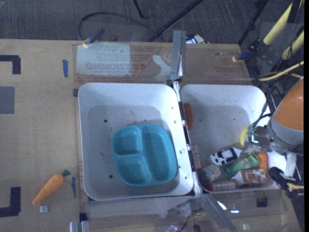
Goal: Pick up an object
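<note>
While the gripper (252,141) is hanging over the near right part of the right bin (217,98), its metal tip is blending into the clutter beneath it, so I cannot tell whether the jaws are spread or pressed together, and nothing is visibly sitting between them. A small yellow object (244,135) is showing just at its left edge. Just below the gripper, a green bottle-shaped item (240,165) is lying tilted, with an orange carton (254,176) lying against it on the near side. To their left, a black-and-white patterned toy (224,155) is resting close by, and a dark, greyish container (209,172) is sitting nearer the bin's front corner, with a flat reddish packet (223,184) lying along the front wall. These pickable things are all crowding together in that near right corner. Well apart from them, a slim orange-red piece (188,116) is lying along the bin's left wall.

Behind the gripper, the arm's orange band (291,111) is filling the frame's right side.

Next door, the left bin (96,105) is holding a blue divided plate (144,154). Out on the wooden bench (34,129), a toy carrot (48,188) is lying near the left bin's front corner, and a sheet of cardboard (120,61) is lying behind both bins.
</note>
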